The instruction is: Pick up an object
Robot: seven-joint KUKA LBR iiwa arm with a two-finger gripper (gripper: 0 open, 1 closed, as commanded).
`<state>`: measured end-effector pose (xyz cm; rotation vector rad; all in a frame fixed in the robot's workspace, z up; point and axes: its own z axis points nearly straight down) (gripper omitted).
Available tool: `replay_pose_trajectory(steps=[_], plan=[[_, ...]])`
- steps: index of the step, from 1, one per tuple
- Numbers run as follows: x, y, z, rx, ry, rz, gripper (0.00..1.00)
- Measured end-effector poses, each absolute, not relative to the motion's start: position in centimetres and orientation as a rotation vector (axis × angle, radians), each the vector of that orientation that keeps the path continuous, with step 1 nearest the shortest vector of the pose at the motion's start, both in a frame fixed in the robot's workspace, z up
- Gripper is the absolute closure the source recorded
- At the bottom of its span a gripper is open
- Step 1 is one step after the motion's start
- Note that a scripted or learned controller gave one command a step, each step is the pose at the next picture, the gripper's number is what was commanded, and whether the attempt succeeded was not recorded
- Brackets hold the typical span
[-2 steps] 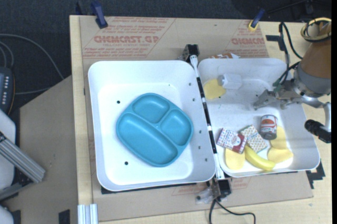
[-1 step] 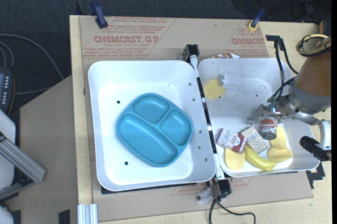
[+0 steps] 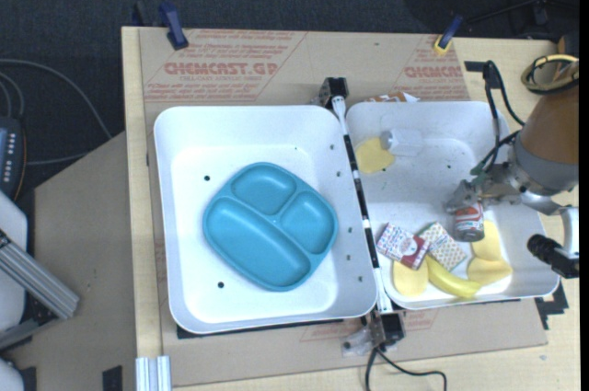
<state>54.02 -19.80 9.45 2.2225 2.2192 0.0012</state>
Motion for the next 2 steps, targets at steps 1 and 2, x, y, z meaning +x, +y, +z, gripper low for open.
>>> replay_pose_trajectory(steps=[1, 2], plan=[[57.7, -14.6, 8.5, 2.219, 2.221, 0.001, 1.0], [59.0, -7.5, 18.5, 2.219, 2.223, 0.003, 1.0]])
